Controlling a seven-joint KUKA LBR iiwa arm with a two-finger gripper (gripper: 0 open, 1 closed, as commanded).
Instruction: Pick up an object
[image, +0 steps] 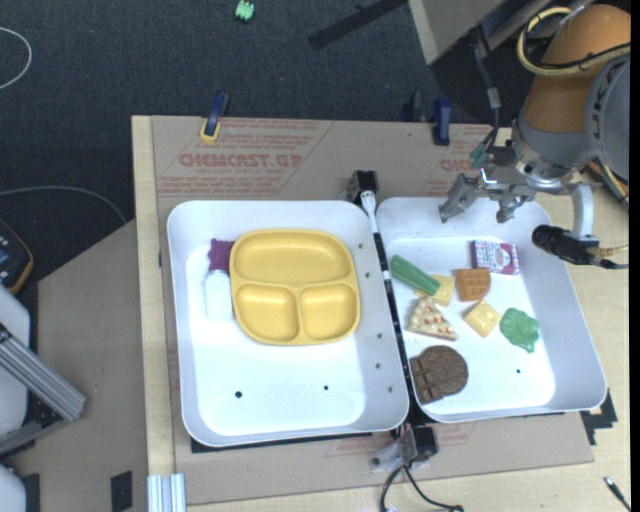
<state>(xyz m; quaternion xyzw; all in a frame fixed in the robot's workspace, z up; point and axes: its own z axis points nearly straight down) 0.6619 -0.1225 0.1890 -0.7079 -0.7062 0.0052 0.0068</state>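
Observation:
My gripper (484, 204) hangs over the back edge of the right bin (570, 330), its two fingers spread apart with nothing between them. Below it in the right bin lie several small food toys: a green pod (412, 273), a small wrapped packet (494, 256), an orange block (473, 285), a yellow cube (482, 319), a pizza slice (431, 320), a green leafy piece (520, 328) and a brown round cookie (440, 371). The packet is the nearest to the gripper, a little toward the front.
The left bin (200, 380) holds a yellow divided tray (294, 284), with a purple item (220, 251) and a white bottle (217, 295) at its left side. A black clamp (364, 187) sits between the bins at the back. The arm's orange band (580, 50) is at the upper right.

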